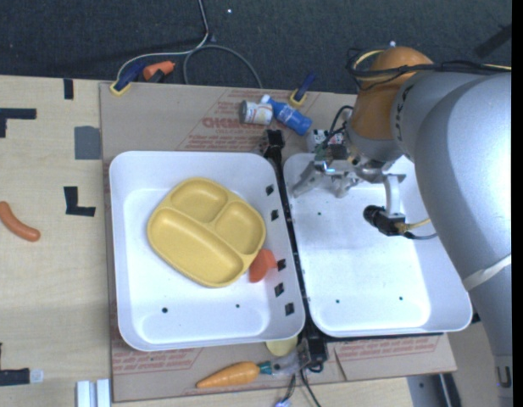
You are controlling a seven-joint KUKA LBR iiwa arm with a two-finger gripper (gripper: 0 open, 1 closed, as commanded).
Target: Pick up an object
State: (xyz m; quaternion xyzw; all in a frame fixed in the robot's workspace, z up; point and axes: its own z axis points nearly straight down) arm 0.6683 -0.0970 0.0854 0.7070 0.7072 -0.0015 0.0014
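Grey arm [464,168] looms over the right bin's [371,303] far edge, its gripper [329,176] low there, finger state unreadable, while the yellow plate [206,230] and orange piece [262,266] lie in the left bin [134,312], likely targets.

This looks like a robotics lab: a large grey industrial arm with an orange band [464,142] reaches over two shallow white plastic bins [125,227] on a cardboard-covered bench [202,125], with black alignment marks [75,200] on the light wooden tabletop and loose black cabling [202,24] behind.
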